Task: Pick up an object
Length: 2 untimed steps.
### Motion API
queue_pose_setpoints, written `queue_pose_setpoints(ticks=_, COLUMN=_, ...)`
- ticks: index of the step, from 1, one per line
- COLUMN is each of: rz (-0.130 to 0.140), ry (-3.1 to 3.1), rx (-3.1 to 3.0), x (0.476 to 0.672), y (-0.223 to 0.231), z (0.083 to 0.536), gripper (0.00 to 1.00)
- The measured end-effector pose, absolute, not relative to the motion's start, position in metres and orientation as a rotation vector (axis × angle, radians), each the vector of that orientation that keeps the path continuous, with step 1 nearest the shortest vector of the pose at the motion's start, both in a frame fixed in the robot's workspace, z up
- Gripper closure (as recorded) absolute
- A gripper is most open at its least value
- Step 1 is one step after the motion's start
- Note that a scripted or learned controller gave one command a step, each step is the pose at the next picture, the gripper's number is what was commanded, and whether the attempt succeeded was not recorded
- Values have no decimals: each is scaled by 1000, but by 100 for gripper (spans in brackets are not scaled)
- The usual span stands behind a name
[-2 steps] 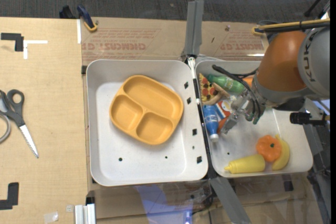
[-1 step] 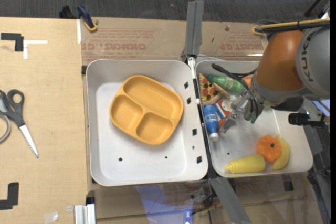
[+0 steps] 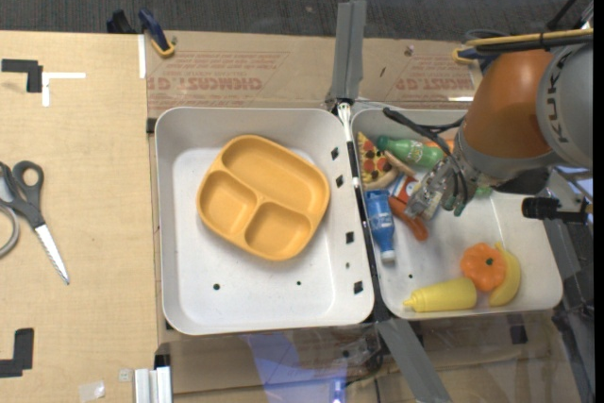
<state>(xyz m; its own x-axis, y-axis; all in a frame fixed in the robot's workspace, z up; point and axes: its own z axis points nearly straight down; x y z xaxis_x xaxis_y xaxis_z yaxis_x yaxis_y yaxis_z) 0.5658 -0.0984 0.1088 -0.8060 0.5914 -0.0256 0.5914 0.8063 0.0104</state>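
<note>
Landmark is the divider [image 3: 347, 175] between the bins. Left of it, a yellow tray [image 3: 263, 196] lies flat, untouched. Just right, a blue tube [image 3: 379, 222], green bottle [image 3: 411, 150] and orange carrot [image 3: 408, 206] crowd together; the gripper [image 3: 432, 195] hangs low over that clutter, probably seeking a grab. Further right lie a yellow squash [image 3: 444, 296] and a banana [image 3: 510, 277].

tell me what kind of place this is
Probably a robotics lab's grasping test bench: two shallow white bins side by side, a grey arm with an orange band, and toy food like a yellow plastic banana.
</note>
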Motion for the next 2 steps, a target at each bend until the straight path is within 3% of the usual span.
queue_pose_setpoints(ticks=1, rz=-3, ry=2950, rx=1083, x=582, y=-50, z=231, gripper=100)
queue_pose_setpoints(ticks=2, rz=-4, ry=2920, rx=1159, x=593, y=-9, z=268, gripper=100)
